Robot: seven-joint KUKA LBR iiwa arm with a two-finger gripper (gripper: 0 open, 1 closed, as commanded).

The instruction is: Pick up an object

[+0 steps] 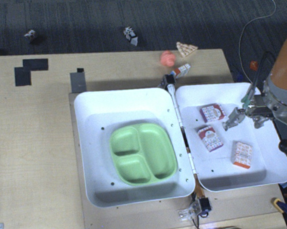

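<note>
Hovering over the right bin (273, 172), gripper (232, 121) with fingers spread apart and gripping nothing, apparently lining up for a descent. Lying flat just beside it, three small packets: one (212, 113) toward the far wall, one (210, 138) at mid-floor, one (242, 154) nearer, all loose and reachable. Sitting in the left bin (86, 141), a green divided tray (142, 154), well apart.

The arm (285, 81) is reaching in from the right — its gripper (234, 119) hanging low (orange band above the wrist).
</note>
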